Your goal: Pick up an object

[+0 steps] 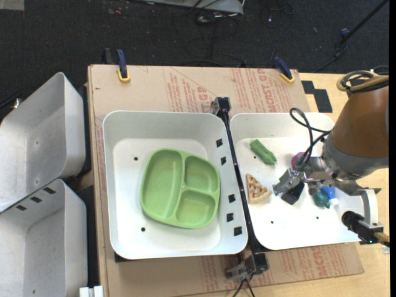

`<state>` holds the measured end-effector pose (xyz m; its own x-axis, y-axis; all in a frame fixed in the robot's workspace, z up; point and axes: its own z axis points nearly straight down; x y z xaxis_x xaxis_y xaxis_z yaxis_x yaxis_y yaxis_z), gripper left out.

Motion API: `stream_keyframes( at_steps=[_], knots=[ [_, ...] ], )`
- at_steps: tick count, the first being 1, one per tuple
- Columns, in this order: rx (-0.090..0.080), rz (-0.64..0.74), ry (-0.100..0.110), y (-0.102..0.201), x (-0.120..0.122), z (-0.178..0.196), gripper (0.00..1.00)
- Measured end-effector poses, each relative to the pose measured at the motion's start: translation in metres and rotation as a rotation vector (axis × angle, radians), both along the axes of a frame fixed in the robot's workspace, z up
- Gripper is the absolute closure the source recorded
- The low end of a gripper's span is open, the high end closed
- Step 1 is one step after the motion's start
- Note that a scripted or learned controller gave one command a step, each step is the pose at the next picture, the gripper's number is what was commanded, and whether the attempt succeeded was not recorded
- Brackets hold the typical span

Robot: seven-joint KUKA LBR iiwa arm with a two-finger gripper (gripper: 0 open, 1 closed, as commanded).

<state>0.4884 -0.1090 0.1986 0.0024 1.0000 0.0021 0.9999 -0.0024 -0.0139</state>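
In the right bin (pixel 278 234), a green pod-shaped object (pixel 263 151) lies toward the back left. A tan wedge with a waffle pattern (pixel 257 189) rests near the left wall. My gripper (pixel 289 188) hangs low over the bin's middle, just right of the wedge and apart from it. A purple object (pixel 299 159) peeks out behind the gripper. A teal and blue object (pixel 323 197) lies just to the gripper's right, partly under the wrist. The grey and orange arm (pixel 362 129) covers the bin's right side.
The left bin (pixel 117 228) holds a light green divided plate (pixel 180 189). A black divider (pixel 234 178) runs between the two bins. Two spare white bins (pixel 37 141) stand off the bench at the left. A cable loops above the wrist.
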Motion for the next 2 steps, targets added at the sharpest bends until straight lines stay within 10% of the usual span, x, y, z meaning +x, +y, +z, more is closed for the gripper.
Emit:
stream_keyframes(
  at_steps=[2],
  knots=[
    [-0.001, 0.001, -0.009, -0.001, -0.001, -0.038, 0.0]
  ],
)
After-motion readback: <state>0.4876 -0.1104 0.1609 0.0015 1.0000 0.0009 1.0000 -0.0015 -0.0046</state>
